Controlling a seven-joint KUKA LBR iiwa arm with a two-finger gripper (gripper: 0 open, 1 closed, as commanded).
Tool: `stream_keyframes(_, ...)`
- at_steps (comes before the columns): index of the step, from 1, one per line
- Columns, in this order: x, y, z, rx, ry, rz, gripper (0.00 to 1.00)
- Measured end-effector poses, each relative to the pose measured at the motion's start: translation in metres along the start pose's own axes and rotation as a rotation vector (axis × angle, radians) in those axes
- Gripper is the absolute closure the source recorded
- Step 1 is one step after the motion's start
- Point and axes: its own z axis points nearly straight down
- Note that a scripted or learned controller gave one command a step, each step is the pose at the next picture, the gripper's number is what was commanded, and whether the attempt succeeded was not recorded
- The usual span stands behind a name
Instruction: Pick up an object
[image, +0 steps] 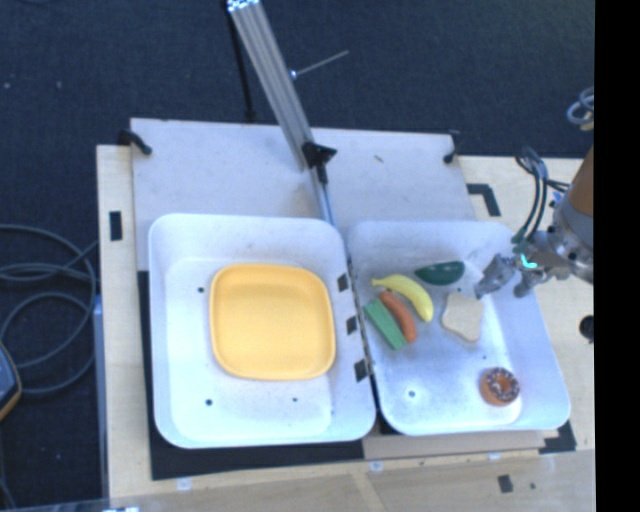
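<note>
The gripper (507, 277) hangs over the upper right part of the right bin (527, 405), reaching in from the right, and its two fingers (491, 274) stand apart with nothing between them. No object is held. The nearest thing to it is the pale toast slice (463, 319), which lies just below and a little to the left of the fingertips in the camera view; whether the tips are already low enough to touch it cannot be told from this angle. The toast is a flat, roughly square piece with no marked long axis, so the jaw's turn matters little for it. The dark green piece (441, 271) lies to the gripper's left at about the same height in the view, near but apart, with its long axis running roughly left to right. Farther left, well apart from the gripper, the banana (405, 294), the orange-red sausage (398, 313) and the green block (383, 325) lie side by side and touching, all slanting from upper left to lower right. The donut (499, 385) sits alone near the bin's lower right corner. The yellow plate (271, 321) rests in the left bin (170, 250), far from the gripper. In my judgement the toast is the likeliest target: a short shift down-left and a descent would bring the open fingers astride it.
</note>
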Motion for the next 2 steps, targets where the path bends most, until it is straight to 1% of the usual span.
stream_keyframes(1,0.000,0.000,0.000,0.000,0.000,0.000,0.00)
stream_keyframes(2,-0.001,-0.003,0.042,0.004,0.000,0.001,0.00)
